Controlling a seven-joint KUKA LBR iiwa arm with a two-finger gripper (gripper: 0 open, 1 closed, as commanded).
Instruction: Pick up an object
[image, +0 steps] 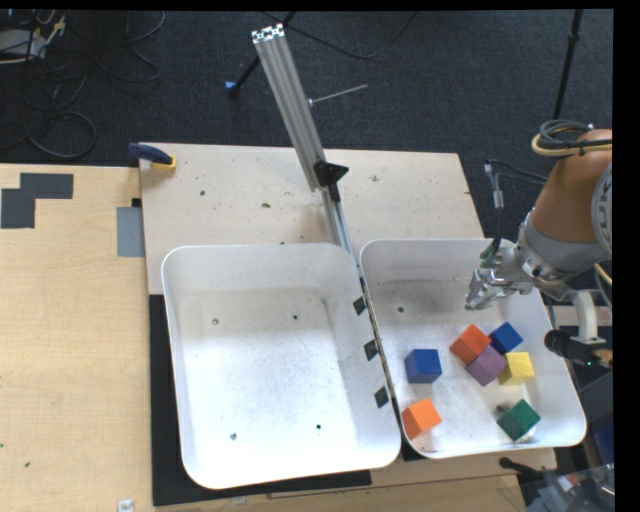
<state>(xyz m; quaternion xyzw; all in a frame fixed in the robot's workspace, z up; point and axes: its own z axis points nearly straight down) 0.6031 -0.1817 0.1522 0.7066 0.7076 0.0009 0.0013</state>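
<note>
1. Arm (570, 215) comes in from the right, orange band above the wrist, reaching over the right bin (400, 262).
2. Gripper (484, 291) hangs over the upper-right part of that bin, tip pointing down-left. Nothing seen between its fingers. Open or closed: can't tell from this angle, the tip reads as one metallic clump.
3. Candidate objs, all in the right bin: blue cube (423, 364) near the bin's middle; orange cube (421, 416) at the bottom-left corner by the divider; red-orange cube (468, 345), purple cube (486, 365), small blue cube (507, 336) and yellow cube (518, 368) bunched tight together, some touching; green cube (519, 419) alone near the bottom-right rim.
4. Closest to the gripper: the red-orange cube, just below and a bit left of the tip. Gripper looks above it, not on it; height off the floor unclear.
5. Left bin (190, 300): bare white floor with a few dark specks.
6. Progress, my read: early. Approach phase only; no obj lifted, all cubes resting on the bin floor.
7. Left to do: pick a target, line up over it, descend, close on it, lift clear.
8. Risk: cluster is crowded, fingers may hit neighbours. Lone blue or green cube looks the easier grab.
</note>
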